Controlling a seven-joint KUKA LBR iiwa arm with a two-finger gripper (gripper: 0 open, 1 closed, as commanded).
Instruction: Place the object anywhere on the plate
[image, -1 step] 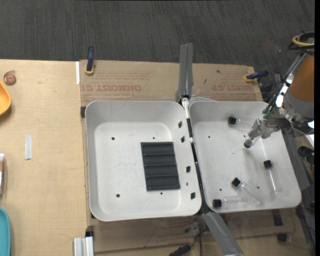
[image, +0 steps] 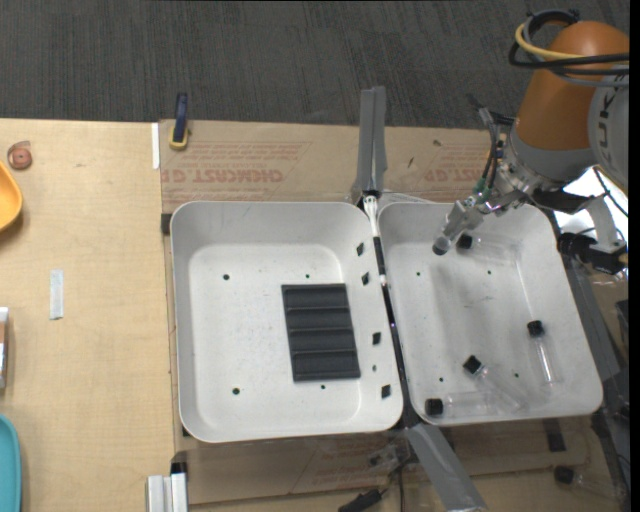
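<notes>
The plate (image: 320, 332) is a black ribbed rectangle lying flat in the middle of the left bin (image: 200, 240). In the right bin (image: 570, 300), a clear tube with a black cap (image: 541, 352) lies near the right wall. Two more clear pieces with black caps rest near the front: one (image: 472, 366) in the middle and one (image: 434, 407) at the front left corner. My gripper (image: 453, 244) hangs over the back left part of the right bin, well away from these pieces. It is open with nothing between its fingers.
A grey divider bar (image: 372, 150) runs between the two bins at the back. Small black clips (image: 378, 338) line the left bin's right wall. Cables (image: 600, 250) hang by the right bin's right edge. The wooden bench (image: 80, 300) lies to the left.
</notes>
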